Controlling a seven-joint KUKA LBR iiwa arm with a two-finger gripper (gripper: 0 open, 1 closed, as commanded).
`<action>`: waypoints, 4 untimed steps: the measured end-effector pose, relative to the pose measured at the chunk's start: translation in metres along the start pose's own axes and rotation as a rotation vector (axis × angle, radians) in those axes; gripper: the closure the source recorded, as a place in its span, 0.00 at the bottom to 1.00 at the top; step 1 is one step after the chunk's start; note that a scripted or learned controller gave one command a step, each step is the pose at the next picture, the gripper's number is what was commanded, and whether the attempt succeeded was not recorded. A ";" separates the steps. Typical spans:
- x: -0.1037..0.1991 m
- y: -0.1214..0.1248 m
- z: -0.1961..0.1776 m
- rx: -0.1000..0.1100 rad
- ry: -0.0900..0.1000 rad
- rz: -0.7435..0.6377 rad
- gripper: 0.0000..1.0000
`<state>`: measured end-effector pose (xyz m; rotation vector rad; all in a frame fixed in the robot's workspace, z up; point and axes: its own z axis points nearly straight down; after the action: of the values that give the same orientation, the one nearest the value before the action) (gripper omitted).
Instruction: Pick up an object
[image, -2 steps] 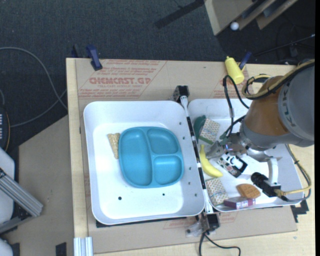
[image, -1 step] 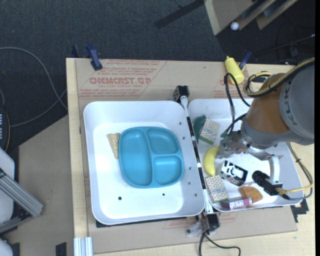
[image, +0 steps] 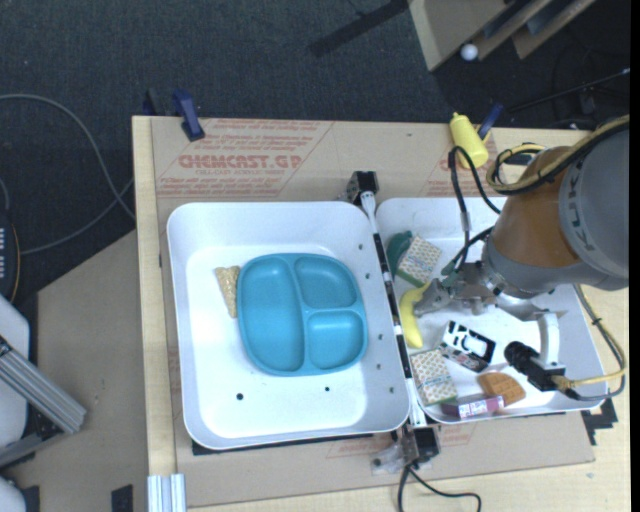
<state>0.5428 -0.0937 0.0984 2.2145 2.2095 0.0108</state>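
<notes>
The grey arm with its orange band is reaching in from the right of the frame and hanging low over the right bin, its hand sitting just above the clutter there; I cannot tell how that hand is set, since the wrist is covering it. Right beside it, at the bin's left wall, a yellow banana is lying with its tip touching the divider. Above that, a green item and a speckled packet are resting together (the packet overlapping the green one). Toward the lower part of the bin a black-and-white box is lying below the hand, with a second speckled packet, a brown biscuit-like piece and a purple tube near the bottom rim. In the left bin a blue divided plate is filling the middle, with a tan cracker-like piece tucked against its left edge. Both bins are standing on the counter.
</notes>
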 end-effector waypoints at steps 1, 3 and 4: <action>-0.013 0.085 0.014 0.014 0.003 -0.002 0.00; -0.072 0.075 0.015 0.016 0.004 -0.002 0.00; -0.005 0.006 0.014 0.016 0.006 -0.003 0.00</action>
<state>0.5495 -0.0985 0.0841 2.2227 2.2236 -0.0008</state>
